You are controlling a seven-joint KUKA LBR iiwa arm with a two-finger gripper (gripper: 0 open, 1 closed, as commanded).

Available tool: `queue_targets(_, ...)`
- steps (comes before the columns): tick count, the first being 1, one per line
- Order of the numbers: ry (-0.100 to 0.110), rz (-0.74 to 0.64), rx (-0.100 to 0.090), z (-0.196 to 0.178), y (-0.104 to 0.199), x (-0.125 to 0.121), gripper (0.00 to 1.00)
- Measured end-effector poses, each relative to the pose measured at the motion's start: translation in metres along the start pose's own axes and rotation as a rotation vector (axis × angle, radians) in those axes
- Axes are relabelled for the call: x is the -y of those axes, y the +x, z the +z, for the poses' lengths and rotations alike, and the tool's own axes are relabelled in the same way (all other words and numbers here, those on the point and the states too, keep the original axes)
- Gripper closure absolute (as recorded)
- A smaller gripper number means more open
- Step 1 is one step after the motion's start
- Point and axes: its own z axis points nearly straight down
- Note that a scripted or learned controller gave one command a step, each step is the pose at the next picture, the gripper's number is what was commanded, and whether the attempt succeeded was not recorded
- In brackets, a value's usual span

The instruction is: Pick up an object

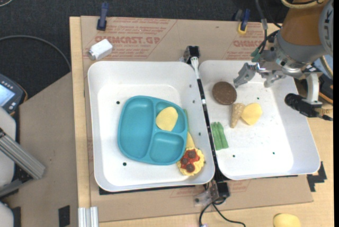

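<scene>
My gripper [258, 77] hangs above the back of the right bin [296, 159], its two fingers spread apart with nothing between them. Just left of and below it lies a brown round cookie [224, 92]. Nearer the bin's middle sit a yellow lemon-like piece [251, 113] and a pale cone [236, 114] touching it. A green strip [218, 134] lies by the bin's left wall.
The left bin [103, 109] holds a teal divided plate [143, 130] with a yellow piece [167, 118] in it, and a pizza-like slice [191, 160] at its front right corner. A black cable runs along the divider between the bins. A yellow object [286, 219] lies off the bench's front.
</scene>
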Motion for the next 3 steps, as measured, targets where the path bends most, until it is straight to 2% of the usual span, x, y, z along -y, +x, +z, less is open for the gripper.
queue_targets(1,0.012,-0.002,-0.003,0.105,0.015,-0.001,0.00)
queue_targets(2,0.002,0.008,0.002,0.049,-0.052,0.069,0.00)
queue_targets(3,0.005,-0.005,-0.002,0.116,0.016,0.060,0.00)
